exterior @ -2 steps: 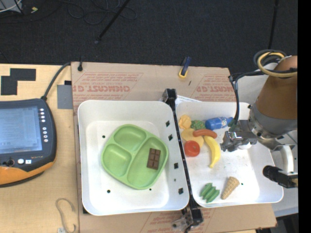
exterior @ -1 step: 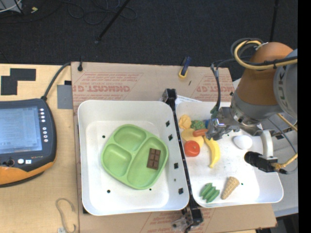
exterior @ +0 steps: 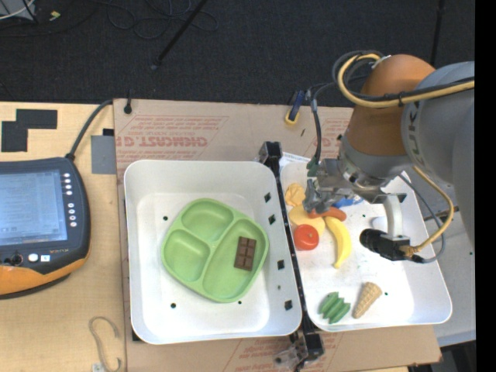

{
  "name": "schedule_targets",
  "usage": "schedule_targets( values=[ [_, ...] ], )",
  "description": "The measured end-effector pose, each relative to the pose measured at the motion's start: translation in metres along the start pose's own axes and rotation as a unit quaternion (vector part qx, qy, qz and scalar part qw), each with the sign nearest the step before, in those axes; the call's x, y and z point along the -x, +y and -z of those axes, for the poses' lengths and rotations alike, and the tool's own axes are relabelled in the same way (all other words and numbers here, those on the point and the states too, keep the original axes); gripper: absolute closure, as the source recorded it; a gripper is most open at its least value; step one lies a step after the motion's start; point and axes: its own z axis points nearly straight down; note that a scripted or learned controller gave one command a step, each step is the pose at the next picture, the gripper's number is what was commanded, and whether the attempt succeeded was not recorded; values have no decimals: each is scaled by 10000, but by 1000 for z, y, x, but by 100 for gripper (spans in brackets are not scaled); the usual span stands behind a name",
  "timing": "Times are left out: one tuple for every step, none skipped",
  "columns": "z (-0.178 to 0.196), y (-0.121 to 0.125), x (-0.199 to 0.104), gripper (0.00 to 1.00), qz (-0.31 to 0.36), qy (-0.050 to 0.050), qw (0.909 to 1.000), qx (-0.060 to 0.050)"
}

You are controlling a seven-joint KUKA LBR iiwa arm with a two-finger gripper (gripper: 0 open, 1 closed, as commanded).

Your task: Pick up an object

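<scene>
**Tomato beside the lowered gripper**

Tomato [exterior: 306,236] lies in the right bin [exterior: 434,304], touching a banana [exterior: 339,241]. From the right, the arm bends down over the bin's far-left part; gripper [exterior: 316,204] hangs just above the tomato, finger spread impossible to tell.

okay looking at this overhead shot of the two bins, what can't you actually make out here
- Gripper: finger state unreadable in the camera view; small, dark, under the wrist.
- Yellow item beside the gripper: partly covered, identity unclear.
- Right bin: upper part hidden by the arm.
- Handheld screen: cut off by the left edge, text too small.
</scene>
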Motion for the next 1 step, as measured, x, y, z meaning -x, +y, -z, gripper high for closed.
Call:
schedule_targets(
  values=[
    [2,12,-14,100,-12,-6,10000,1]
  ],
)
